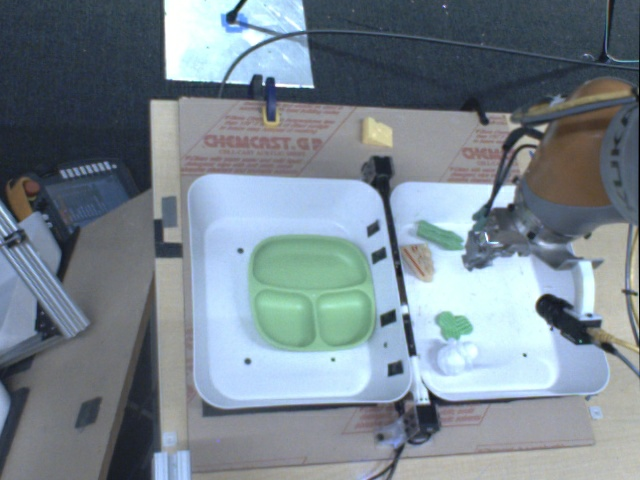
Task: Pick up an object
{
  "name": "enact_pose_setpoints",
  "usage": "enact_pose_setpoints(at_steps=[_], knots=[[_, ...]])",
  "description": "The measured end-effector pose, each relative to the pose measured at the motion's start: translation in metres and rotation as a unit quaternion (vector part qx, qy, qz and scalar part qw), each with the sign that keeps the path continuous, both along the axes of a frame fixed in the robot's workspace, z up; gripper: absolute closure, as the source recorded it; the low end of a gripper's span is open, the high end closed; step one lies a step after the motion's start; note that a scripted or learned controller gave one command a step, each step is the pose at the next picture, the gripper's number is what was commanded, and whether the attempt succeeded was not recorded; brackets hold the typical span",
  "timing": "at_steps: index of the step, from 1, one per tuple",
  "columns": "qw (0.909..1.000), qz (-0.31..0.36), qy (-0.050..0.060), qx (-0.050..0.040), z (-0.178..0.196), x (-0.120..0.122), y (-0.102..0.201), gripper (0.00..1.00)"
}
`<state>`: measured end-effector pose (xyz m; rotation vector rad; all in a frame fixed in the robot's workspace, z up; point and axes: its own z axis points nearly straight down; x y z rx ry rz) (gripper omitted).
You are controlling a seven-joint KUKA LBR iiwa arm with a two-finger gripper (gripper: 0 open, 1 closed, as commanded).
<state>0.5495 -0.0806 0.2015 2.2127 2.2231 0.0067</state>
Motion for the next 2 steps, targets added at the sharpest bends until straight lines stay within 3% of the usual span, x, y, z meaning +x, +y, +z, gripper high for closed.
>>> enact_pose_setpoints(at_steps=[1, 2], knots=[[1.0000, 0.000, 0.000, -0.0002, 0.052, 0.002, 0.000, 1.00], [1.0000, 0.002, 0.001, 0.0009, 0.053, 0.011, 0.050, 1.00]])
